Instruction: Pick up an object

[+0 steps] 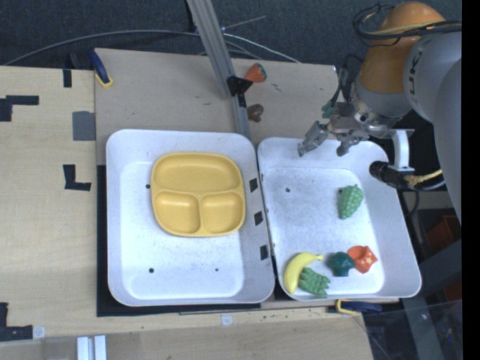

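A flat tan wooden bench (pixel 45 223) carries two shallow white plastic bins side by side, edges touching: the left bin (pixel 124 276) and the right bin (pixel 300 156). Strips of black tape (pixel 73 177) and a grey patch (pixel 83 124) lie on its left part.

One camera, fixed high above the bench (pixel 172 81), looks down at a slant and stands far enough off to take in both bins whole. The gripper (pixel 327 142) shows at upper right. The right bin (pixel 300 216) lies just below it in the frame, and the left bin (pixel 135 276) lies well off to its left.
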Tool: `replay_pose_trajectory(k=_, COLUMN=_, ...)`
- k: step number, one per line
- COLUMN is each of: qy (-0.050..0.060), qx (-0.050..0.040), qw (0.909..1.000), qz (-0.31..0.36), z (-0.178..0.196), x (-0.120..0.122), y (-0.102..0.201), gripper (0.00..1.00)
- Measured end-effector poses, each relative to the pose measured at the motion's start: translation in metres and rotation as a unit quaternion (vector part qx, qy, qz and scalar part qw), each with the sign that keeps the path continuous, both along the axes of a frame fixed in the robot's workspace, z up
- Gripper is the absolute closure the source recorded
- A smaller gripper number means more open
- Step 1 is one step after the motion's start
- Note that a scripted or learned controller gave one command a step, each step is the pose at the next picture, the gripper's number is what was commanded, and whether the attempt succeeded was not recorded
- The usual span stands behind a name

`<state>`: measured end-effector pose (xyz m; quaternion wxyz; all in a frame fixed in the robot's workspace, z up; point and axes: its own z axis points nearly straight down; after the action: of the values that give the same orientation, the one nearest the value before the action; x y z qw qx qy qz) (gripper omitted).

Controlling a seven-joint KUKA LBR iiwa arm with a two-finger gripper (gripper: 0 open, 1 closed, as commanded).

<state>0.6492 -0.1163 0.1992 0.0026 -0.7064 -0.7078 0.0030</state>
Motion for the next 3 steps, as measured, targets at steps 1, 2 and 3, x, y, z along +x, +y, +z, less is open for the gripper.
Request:
replay_pose_trajectory(k=1, qy=-0.001, qx=-0.0003, qw=1.0, qz=0.0, z=-0.049, x=0.006, y=-0.004, gripper=0.0)
replay_pose_trajectory(k=2, qy=-0.002, qx=-0.0006, qw=1.0, qz=0.0, z=-0.112, x=0.002, y=-0.007, gripper=0.0)
replay_pose_trajectory(k=3, qy=-0.003, qx=-0.0001, qw=1.0, qz=0.001, z=-0.099, x=0.003, y=-0.006, gripper=1.0)
